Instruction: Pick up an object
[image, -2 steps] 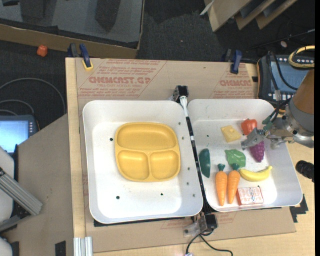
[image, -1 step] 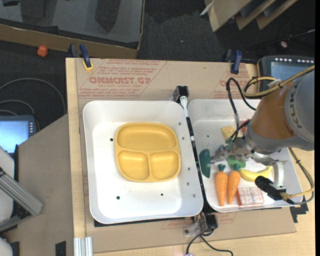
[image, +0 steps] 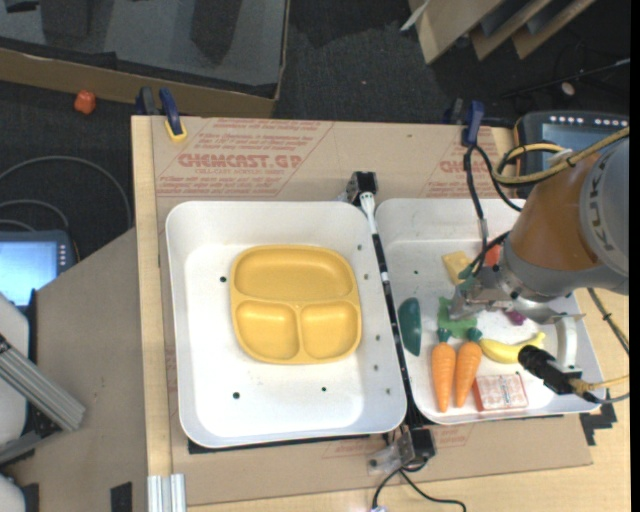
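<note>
The right bin (image: 425, 225) holds several small toy foods. Two orange carrots (image: 453, 374) lie side by side near its front. A yellow banana (image: 506, 349) is just right of them, and a pink-red packet (image: 500, 392) lies in front of it. A dark green oval piece (image: 410, 324) rests against the bin's left wall. A pale yellow wedge (image: 457, 265) sits farther back. My gripper (image: 470, 303) hangs low over a bright green item (image: 455, 327), which it partly covers. A bit of purple (image: 516, 318) peeks out beside the wrist.
The left bin (image: 190, 330) holds a yellow divided plate (image: 295, 302). A black cable and bracket run along the ridge (image: 378, 260) between the bins. The arm's grey body (image: 565, 235) covers the right bin's far right side. A black part (image: 548, 368) juts over the front right corner.
</note>
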